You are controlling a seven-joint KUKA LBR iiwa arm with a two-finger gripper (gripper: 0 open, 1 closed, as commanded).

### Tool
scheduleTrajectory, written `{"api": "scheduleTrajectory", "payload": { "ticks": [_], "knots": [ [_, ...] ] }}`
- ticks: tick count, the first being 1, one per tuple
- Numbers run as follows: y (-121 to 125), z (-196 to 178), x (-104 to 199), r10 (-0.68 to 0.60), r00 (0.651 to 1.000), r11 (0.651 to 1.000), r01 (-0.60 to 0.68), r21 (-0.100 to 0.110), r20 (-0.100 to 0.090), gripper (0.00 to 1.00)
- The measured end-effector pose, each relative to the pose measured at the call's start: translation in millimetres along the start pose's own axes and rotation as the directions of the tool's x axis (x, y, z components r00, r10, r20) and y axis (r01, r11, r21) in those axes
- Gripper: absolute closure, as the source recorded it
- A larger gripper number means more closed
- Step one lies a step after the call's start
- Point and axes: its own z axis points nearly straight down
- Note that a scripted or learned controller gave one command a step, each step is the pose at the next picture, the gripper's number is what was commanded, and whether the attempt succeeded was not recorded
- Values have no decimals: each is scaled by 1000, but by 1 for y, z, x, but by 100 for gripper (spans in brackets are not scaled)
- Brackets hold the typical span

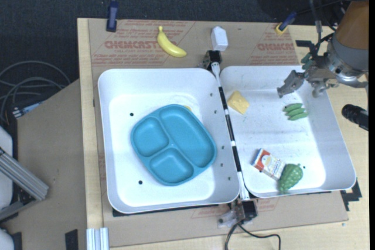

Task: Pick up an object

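My gripper (303, 89) hangs over the back of the right bin (336, 139), near its far right corner. Its two fingers stand spread apart with nothing between them, so it is open. Just below it, in front and slightly left, a green pea pod (295, 111) lies on the bin floor. A yellow cheese wedge (238, 102) sits at the bin's back left. Near the front edge lie a small red and white carton (268, 163) and a green leafy toy (290, 177), touching each other.
The left bin (115, 98) holds a blue divided plate (171, 143). Behind the bins on the bench lie a yellow banana (170, 44), a white block (219, 38) and a blue piece (112, 16). A black divider (227, 126) runs between the bins.
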Motion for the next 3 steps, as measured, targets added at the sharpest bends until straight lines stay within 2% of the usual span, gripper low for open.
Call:
{"api": "scheduleTrajectory", "payload": {
  "ticks": [1, 2, 3],
  "knots": [
    [31, 62, -25, 1, 1000, 1000, -1, 0, 1, 0],
    [0, 126, -51, 1, 1000, 1000, -1, 2, 0, 0],
    [17, 121, -51, 0, 1000, 1000, 0, -3, 2, 0]
  ]
}}
